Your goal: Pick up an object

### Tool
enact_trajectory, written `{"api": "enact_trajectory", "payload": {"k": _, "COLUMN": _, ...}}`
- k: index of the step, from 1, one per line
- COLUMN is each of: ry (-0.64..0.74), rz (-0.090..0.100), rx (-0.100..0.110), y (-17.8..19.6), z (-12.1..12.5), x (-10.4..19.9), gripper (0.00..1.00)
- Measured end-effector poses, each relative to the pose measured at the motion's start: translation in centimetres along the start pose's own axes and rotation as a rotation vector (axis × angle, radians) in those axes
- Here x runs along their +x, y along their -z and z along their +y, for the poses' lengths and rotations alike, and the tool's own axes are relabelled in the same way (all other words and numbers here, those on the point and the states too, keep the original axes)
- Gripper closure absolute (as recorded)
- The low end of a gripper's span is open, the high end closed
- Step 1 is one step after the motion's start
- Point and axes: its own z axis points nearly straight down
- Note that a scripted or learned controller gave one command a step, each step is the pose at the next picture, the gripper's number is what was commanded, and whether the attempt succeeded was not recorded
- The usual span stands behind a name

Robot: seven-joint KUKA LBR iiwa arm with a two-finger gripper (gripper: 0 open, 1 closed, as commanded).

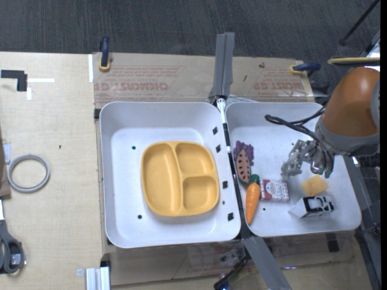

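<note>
Down at the near edge sits the black-and-white block [315, 206], the yellow chunk [314, 185] just above it, both around five o'clock from the tool [300, 162], whose grip state I cannot tell.

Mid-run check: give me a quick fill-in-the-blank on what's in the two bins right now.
The yellow divided plate lies in the ____ bin.
The toy carrot lies in the right bin, against its ____ wall.
The gripper hangs over the ____ bin.
The plate has ____ compartments.

Missing words: left; left; right; three
</note>
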Motion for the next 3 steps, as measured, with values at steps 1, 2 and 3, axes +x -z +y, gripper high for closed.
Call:
{"api": "enact_trajectory", "payload": {"k": 1, "ry": 0.0, "rz": 0.0, "rx": 0.0, "y": 0.0, "z": 0.0, "x": 0.0, "gripper": 0.0}}
{"api": "enact_trajectory", "payload": {"k": 2, "ry": -0.307, "rz": 0.003, "rx": 0.001, "y": -1.0, "z": 6.2, "x": -3.2, "gripper": 0.0}}
{"api": "enact_trajectory", "payload": {"k": 3, "ry": -0.579, "rz": 0.003, "rx": 0.002, "y": -1.0, "z": 8.3, "x": -6.8, "gripper": 0.0}}
